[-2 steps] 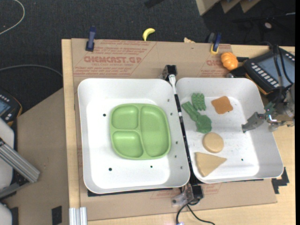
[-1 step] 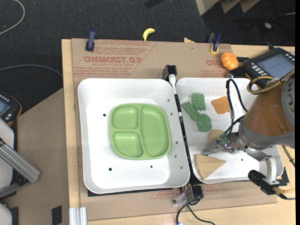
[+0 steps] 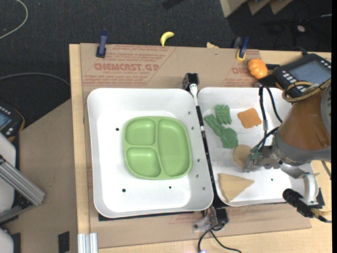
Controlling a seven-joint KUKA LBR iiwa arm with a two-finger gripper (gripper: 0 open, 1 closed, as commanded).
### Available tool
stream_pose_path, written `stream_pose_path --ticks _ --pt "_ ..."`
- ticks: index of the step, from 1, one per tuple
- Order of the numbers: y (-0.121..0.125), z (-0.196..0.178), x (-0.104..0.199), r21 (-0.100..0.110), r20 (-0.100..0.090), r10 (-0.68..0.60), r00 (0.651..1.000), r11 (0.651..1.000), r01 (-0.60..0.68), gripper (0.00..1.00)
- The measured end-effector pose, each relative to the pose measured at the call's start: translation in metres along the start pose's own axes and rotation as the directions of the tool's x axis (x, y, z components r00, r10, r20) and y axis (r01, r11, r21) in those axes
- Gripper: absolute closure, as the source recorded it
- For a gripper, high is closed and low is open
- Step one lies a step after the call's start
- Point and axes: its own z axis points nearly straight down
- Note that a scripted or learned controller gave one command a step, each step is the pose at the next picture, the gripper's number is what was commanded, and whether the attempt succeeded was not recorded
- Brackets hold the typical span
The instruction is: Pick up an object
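Here, two white bins sit on the counter [image 3: 131, 62]. The left bin [image 3: 105, 141] holds one green divided plate [image 3: 157, 146]. The right bin [image 3: 274, 191] holds two green toys [image 3: 222, 124], one orange piece [image 3: 249, 118], one tan wedge [image 3: 234, 185] and one tan round piece [image 3: 241, 154] at centre right, beside the end effector [image 3: 254, 159].

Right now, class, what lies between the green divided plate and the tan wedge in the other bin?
In the camera view, between the green divided plate and the tan wedge lie bare white bin floor and the bins' adjoining rims.
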Motion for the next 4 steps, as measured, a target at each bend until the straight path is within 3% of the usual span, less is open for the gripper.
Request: stream_pose_path --ticks 1,2,3,4 --pt "0.016 -0.095 0.079 -0.007 -0.003 -0.011 1.0 1.0 0.011 1.0" --pt "0.01 -0.178 0.175 -0.007 -0.005 -0.013 1.0 1.0 0.013 1.0" --pt "0.002 -0.307 0.148 -0.014 -0.003 -0.002 1.0 1.0 0.002 1.0" --pt "-0.001 -0.192 0.206 0.014 -0.001 -0.007 1.0 1.0 0.007 1.0"
